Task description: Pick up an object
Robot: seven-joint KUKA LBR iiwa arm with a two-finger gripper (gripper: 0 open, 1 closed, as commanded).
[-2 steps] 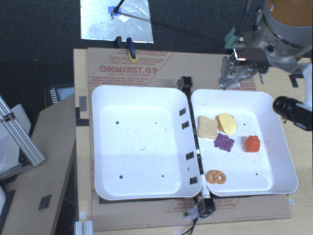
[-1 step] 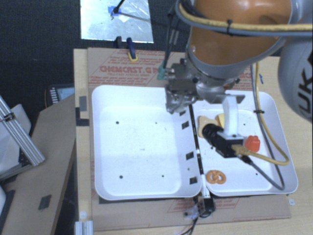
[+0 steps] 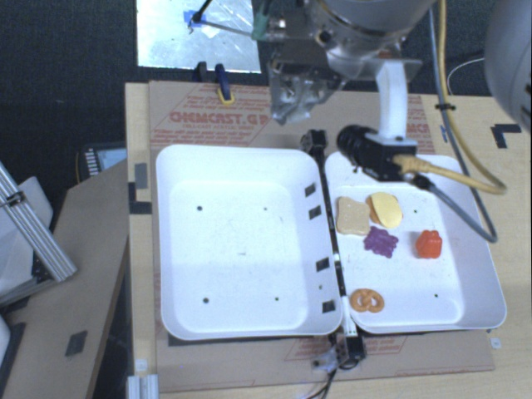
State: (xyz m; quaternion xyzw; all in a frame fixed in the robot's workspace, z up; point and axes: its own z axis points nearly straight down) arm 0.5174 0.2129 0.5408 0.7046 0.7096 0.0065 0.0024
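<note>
Brown cardboard covers the worktop [image 3: 208, 115] under two white bins; the left bin [image 3: 241, 239] sits beside the right bin [image 3: 440, 298], which holds a bread slice [image 3: 352, 215], yellow chip [image 3: 385, 209], purple piece [image 3: 381, 242], red piece [image 3: 428, 244] and pretzel [image 3: 366, 301]. Above the bins' far edge hangs the gripper [image 3: 293, 106], well apart from them; I cannot tell whether its fingers are spread or pressed together.

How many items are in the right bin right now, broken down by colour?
Tan: 2, the bread slice and the pretzel
Yellow: 1, the yellow piece overlapping the bread slice
Purple: 1, the purple piece
Red: 1, the red piece
Total: 5, all in the right bin
</note>
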